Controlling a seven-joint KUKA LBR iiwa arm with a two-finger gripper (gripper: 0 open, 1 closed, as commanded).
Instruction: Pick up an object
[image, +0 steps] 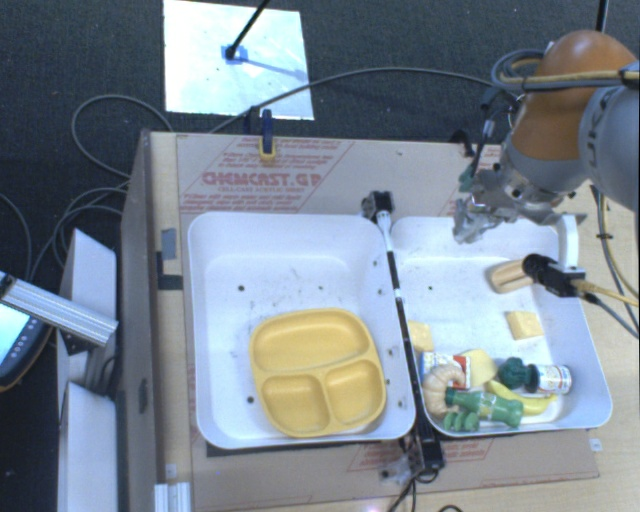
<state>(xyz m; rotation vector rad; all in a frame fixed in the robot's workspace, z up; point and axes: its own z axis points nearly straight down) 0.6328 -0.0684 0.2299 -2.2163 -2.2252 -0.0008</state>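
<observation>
**Q:** Camera view: where is the pincer (470, 228) placed?
**A:** Above the far edge of the right bin (450, 285); whether it is spread or pressed together cannot be told.
**Q:** How is a pick best made?
**A:** The lone yellow slice (524, 324), lying apart from the heaped toy food (480, 392), is probably best approached squarely from above.

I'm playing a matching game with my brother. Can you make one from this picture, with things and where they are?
Things
1 yellow tray
2 green bottle
3 tool
4 pale yellow square

Places
A over the right bin's far edge
B in the left bin
C right bin, in the heap at its near edge
D right bin, lying alone

Pairs: 1-B, 2-C, 3-A, 4-D
</observation>
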